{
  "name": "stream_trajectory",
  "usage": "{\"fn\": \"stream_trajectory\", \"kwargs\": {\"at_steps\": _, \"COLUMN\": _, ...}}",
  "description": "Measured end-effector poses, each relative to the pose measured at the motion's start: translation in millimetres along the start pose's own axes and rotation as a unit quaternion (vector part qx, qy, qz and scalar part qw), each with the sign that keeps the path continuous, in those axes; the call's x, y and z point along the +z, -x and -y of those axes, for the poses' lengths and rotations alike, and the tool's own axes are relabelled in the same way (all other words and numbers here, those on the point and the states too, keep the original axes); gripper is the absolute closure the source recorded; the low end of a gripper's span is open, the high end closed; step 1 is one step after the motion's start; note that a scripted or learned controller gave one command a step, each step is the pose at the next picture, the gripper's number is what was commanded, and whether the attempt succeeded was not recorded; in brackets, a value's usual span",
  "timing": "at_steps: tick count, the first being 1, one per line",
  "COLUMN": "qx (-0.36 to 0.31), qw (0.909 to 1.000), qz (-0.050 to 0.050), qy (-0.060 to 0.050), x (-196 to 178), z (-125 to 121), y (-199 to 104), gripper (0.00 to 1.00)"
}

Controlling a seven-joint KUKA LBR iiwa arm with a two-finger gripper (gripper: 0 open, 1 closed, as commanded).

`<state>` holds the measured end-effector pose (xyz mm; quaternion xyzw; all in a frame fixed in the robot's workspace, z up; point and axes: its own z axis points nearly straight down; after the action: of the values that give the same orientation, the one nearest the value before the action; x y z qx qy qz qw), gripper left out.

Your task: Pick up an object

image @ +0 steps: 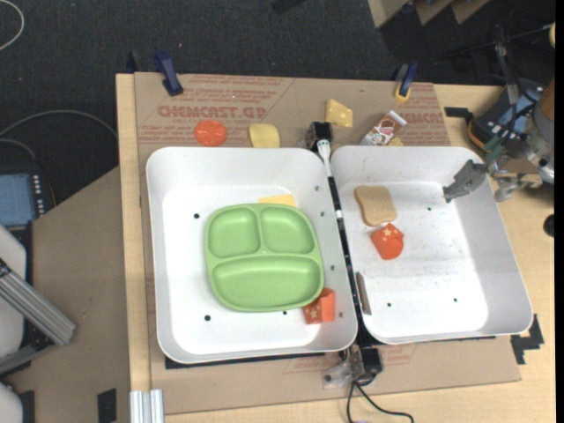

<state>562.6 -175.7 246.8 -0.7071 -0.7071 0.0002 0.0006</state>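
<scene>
In the right bin (493, 271) a tan bread slice (376, 205) lies near the back left, with a small red fruit-like piece (388, 241) just in front of it. My gripper (483, 186) hangs over that bin's back right corner, well to the right of both. Its fingers stand apart, one grey finger (462, 181) pointing toward the bread, and nothing is between them. In the left bin (172, 236) sits a green divided plate (263, 256), with a yellow piece (278, 201) at its back edge and an orange block (322, 307) at its front right.
Behind the bins on the cardboard lie an orange-red disc (210, 132), a yellow lump (263, 135), a yellow wedge (338, 112), a small printed packet (382, 130) and a black item (319, 133). Blue clamps (167, 70) hold the board's back edge.
</scene>
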Motion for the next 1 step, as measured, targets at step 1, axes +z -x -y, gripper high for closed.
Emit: {"fn": "stream_trajectory", "kwargs": {"at_steps": 1, "qx": -0.004, "qw": 1.0000, "qz": -0.002, "qy": -0.003, "x": 93.7, "z": -55.5, "y": -73.2, "gripper": 0.00}}
